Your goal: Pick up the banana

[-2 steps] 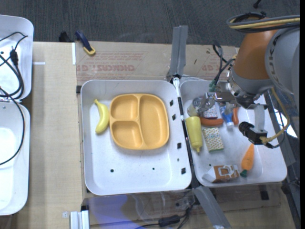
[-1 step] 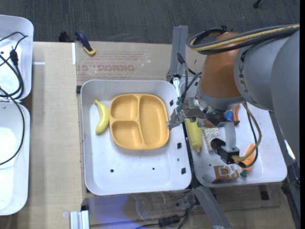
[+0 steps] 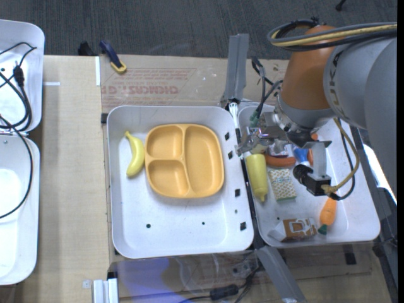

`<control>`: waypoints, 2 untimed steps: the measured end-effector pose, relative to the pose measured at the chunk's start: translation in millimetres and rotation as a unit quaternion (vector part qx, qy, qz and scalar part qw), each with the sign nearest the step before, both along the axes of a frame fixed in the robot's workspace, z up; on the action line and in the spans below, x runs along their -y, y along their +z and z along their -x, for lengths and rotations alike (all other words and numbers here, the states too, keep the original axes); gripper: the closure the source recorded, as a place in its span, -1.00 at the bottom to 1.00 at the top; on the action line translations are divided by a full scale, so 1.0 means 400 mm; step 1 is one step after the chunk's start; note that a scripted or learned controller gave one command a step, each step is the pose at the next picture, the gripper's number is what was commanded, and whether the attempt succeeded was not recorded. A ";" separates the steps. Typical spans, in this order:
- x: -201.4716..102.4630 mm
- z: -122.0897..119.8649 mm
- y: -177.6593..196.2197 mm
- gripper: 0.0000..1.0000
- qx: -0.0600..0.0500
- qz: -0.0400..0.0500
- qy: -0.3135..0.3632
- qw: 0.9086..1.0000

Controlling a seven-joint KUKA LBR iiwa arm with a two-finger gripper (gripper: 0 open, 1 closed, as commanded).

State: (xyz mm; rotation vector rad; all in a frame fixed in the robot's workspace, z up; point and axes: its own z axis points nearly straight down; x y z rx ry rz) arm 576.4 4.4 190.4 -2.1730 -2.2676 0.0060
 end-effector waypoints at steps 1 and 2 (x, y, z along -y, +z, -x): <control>0.119 0.066 0.326 -1.00 0.001 0.000 0.140 0.990; 0.122 -0.001 0.168 -1.00 0.000 -0.001 0.239 0.971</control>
